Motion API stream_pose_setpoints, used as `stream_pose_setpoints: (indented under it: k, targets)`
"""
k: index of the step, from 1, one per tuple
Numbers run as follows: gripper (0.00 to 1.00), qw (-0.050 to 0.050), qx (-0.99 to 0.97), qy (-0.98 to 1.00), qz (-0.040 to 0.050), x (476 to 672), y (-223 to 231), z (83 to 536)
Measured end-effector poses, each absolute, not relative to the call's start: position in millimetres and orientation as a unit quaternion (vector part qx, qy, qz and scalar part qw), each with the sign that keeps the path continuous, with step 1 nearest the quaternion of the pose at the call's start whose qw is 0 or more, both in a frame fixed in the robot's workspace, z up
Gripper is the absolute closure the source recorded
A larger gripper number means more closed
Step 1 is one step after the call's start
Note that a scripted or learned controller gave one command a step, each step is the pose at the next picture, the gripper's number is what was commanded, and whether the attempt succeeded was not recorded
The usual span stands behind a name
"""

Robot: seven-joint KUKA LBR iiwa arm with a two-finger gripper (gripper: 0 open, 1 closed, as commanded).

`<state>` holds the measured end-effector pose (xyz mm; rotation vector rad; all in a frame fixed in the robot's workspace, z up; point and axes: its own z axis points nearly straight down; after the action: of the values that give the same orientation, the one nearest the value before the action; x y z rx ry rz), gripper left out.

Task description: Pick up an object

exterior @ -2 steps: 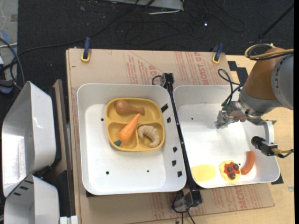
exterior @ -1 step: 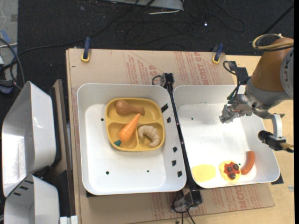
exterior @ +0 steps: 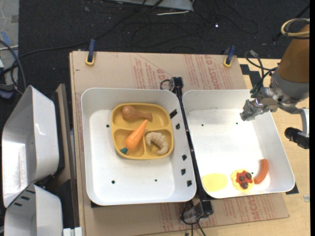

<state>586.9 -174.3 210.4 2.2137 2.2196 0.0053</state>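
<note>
The arm (exterior: 295,58) comes in at the upper right of the frame, and its gripper (exterior: 249,111) hangs over the upper right part of the right bin (exterior: 231,141). Whether its claw is released or clenched I cannot tell; nothing shows in its grasp.

Low in the right bin, near the bottom edge, lie three toy foods in a row: a flat yellow piece (exterior: 214,182) at the left, a small pizza slice (exterior: 242,179) with red and dark topping in the middle, and an orange-red sausage (exterior: 261,171) at the right, tilted and just beside the slice.

In the left bin (exterior: 98,132) sits a yellow divided plate (exterior: 116,141). Its upper compartment holds a brown drumstick (exterior: 136,113), its lower right one a pale shrimp (exterior: 158,141), and an orange carrot (exterior: 136,135) lies slantwise across the lower left compartment.
</note>
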Motion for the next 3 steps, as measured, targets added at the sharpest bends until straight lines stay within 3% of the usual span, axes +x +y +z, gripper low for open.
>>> stream_pose_setpoints:
  k: [1,3]
  targets:
    - [1.00,0.004,0.706,0.708,0.0018,585.2,-174.3,274.5]
    - [1.00,-0.001,0.704,0.710,0.0000,583.8,-67.8,251.6]
